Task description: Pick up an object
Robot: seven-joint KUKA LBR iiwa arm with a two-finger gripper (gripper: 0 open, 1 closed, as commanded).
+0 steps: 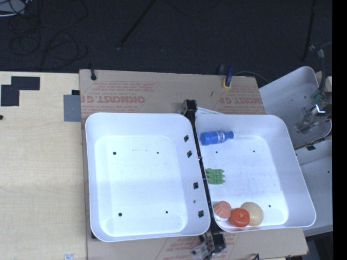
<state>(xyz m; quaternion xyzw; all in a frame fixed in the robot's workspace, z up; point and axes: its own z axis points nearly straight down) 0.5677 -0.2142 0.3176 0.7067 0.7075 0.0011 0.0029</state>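
Five things sit in the right bin [282,145]: bottle [216,137] near its top-left corner, green piece [215,176] by its left wall, three round bits [238,214] at its bottom-left corner. Nothing's lifted yet, so the whole pick's left. Can't tell the fingers' state.

From where I stand, the arm [293,99] shows as a broad, smooth shell of pale grey, almost white under the lights, with a rounded top edge and a flat, matte face free of markings. Against it sits the gripper [311,117], a small cluster of bright metal pieces with thin dark wires looping around them, too small to make out in detail. A sliver of yellowish trim shows near the shell's upper right edge.
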